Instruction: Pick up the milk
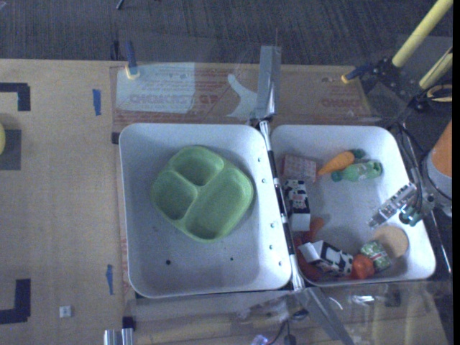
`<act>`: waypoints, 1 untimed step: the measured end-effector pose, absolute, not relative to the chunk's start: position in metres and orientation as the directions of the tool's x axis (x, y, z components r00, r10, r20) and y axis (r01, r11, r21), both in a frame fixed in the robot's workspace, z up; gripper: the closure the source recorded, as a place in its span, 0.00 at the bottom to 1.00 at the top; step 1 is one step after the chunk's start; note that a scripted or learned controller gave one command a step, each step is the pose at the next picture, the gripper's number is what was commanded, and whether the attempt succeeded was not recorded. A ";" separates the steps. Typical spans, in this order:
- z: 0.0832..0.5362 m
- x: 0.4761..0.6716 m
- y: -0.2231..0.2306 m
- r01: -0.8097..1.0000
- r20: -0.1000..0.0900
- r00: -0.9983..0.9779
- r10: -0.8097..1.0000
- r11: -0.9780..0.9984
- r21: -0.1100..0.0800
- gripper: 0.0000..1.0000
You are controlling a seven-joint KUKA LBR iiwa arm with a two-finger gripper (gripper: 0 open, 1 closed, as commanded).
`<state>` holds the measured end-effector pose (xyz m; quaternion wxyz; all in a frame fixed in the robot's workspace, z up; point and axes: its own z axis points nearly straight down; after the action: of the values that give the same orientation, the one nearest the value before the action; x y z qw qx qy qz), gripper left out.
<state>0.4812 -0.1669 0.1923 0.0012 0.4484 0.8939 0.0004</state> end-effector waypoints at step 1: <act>0.192 0.481 -0.144 0.625 0.001 -0.781 0.625 0.781 0.001 1.00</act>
<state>0.4809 -0.1439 0.1918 -0.0002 0.3312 0.9436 0.0004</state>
